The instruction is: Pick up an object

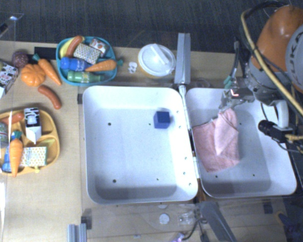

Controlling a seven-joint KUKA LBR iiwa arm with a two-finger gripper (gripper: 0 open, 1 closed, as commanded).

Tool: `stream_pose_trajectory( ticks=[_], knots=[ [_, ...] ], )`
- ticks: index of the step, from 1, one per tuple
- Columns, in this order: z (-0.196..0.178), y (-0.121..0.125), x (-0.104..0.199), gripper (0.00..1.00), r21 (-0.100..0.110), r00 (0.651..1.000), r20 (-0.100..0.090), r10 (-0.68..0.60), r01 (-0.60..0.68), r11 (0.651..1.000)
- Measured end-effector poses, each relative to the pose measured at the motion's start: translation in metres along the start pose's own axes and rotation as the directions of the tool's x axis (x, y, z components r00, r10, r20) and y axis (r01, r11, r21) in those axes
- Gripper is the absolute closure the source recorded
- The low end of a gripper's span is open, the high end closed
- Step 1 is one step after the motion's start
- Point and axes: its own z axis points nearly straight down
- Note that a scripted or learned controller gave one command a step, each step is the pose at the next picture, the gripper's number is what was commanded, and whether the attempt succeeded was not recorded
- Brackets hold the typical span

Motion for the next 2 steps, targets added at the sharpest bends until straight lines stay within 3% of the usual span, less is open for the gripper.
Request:
stream_pose_trajectory(
  ticks=[1, 2],
  knots=[
    [0.000, 0.000, 0.000, 0.00, 0.000, 1.000, 0.000, 0.000, 0.000, 1.000],
    [0.137, -0.036, -0.038, 0.00, -0.005, 0.997, 0.001, -0.077, 0.077, 0.997]
  ],
)
